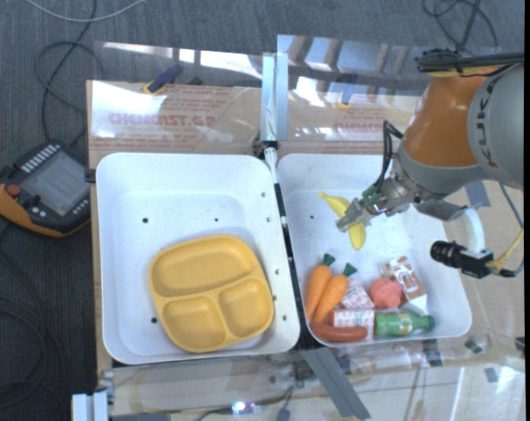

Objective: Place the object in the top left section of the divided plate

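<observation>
2 shallow white plastic bins side by side. Left bin (125, 191) holds 1 yellow divided plastic plate (212, 292), three sections: one long section across the top, two smaller ones below; it sits tilted, toward the bin's lower right. Nothing lies on the plate.

Right bin (309, 178) holds the toy food. 1 yellow toy banana (339, 205) lies in the upper middle, w/ the grey two-finger gripper (357, 216) right over it, a yellow end showing above-left of the tool and another below it. Fingers: cannot tell from this angle whether they're open or closed on the banana. Arm comes in from the right, orange band above the wrist.

Lower part of right bin, clustered close together: 2 orange toy carrots (325, 289) w/ green tops, side by side; 1 red toy sausage (340, 332) along the bottom edge; 1 green toy bottle (404, 324) lying flat beside it; 1 pinkish-red round toy fruit (386, 293); 2 small red-and-white cartons (406, 279), one by the fruit, one nr the carrots.
</observation>
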Robot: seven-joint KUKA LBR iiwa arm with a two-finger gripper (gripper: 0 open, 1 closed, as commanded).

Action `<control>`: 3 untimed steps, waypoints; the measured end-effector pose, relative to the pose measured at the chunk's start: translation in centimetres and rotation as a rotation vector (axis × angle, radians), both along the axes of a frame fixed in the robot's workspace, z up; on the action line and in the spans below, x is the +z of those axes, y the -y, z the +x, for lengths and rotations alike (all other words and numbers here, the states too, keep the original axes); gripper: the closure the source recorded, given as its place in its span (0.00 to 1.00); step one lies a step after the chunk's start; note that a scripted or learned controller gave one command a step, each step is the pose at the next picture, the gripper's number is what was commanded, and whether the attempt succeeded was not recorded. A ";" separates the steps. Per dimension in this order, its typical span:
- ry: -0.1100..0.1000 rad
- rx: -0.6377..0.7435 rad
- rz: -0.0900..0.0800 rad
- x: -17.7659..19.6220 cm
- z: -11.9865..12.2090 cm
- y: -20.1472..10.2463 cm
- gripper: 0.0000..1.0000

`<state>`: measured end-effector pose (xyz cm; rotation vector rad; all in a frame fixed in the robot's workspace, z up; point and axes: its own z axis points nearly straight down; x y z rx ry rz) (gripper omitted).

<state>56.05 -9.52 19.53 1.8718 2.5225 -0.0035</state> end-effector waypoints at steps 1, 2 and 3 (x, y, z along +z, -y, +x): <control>-0.003 0.166 0.004 -1.3 -6.0 -6.9 1.00; -0.001 0.379 0.004 -1.2 -7.7 -12.9 1.00; -0.001 0.378 0.004 -1.2 -7.7 -12.9 0.00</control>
